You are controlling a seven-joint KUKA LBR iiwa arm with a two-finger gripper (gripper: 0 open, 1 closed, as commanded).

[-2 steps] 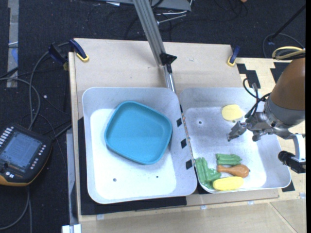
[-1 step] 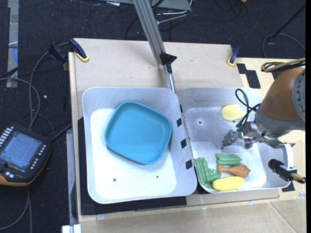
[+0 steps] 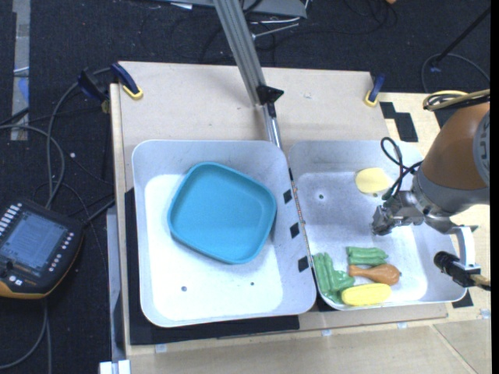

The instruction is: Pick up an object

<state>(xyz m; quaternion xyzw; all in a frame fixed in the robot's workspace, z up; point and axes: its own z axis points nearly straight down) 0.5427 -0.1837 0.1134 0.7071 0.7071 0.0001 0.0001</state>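
While the gripper [image 3: 382, 223] sits low over the right bin [image 3: 327, 170], that bin holds a pale yellow round piece [image 3: 373, 180] near its far side and, along its near edge, green pieces [image 3: 331, 275], a brown drumstick-shaped toy [image 3: 376, 272] and a yellow piece [image 3: 366, 294]. Left bin [image 3: 148, 209] holds a blue square plate [image 3: 222, 212]. Finger opening cannot be told; wrist cabling blurs the tip, and nothing visibly held.

Your arm [image 3: 460, 158] reaching in from three o'clock, orange band uppermost, grey wrist angled down toward eight o'clock, your tool [image 3: 382, 223] low at its tip, finger state unreadable
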